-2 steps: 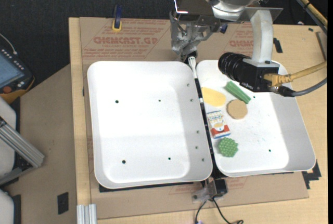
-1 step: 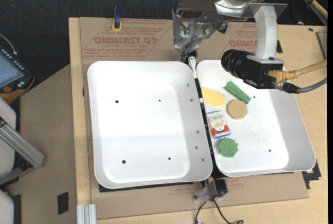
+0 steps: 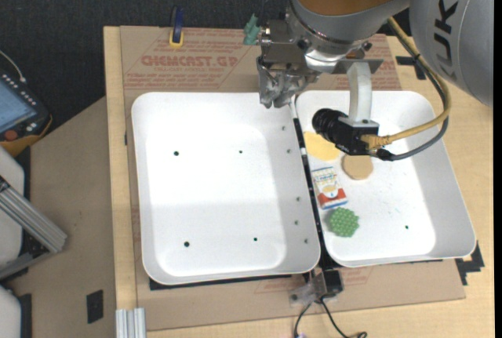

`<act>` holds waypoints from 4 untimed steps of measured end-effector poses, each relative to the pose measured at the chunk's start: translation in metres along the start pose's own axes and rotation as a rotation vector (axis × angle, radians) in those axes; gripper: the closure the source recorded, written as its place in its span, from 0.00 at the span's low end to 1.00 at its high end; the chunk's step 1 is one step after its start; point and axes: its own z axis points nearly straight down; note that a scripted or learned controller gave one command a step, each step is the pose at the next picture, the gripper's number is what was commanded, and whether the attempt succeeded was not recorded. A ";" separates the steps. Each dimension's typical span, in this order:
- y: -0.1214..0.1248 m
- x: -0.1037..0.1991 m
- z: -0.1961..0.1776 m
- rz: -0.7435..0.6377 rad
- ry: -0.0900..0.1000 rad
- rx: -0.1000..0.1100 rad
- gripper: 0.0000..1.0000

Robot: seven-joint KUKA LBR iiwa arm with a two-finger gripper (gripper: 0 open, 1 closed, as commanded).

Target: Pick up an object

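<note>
The gripper (image 3: 276, 93) is being held, grip state unreadable, over the right bin's (image 3: 439, 172) far-left corner, objects (image 3: 337, 191) lying along that bin's left wall toward its near edge.

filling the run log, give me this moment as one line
arm: over bins | tool: at far end of divider | right bin: yellow disc, tan disc, small box, green ball

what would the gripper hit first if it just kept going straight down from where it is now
Probably the back rim where the two white bins meet; the gripper hangs right over that edge, though depth is hard to judge.
</note>
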 end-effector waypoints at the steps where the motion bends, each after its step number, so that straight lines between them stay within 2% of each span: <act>1: -0.029 -0.053 0.024 -0.002 0.004 -0.007 1.00; 2: -0.024 -0.122 0.095 0.002 0.003 -0.004 1.00; 3: -0.026 -0.077 0.078 -0.012 0.007 -0.016 1.00; 4: -0.064 -0.126 0.016 -0.002 0.007 -0.020 1.00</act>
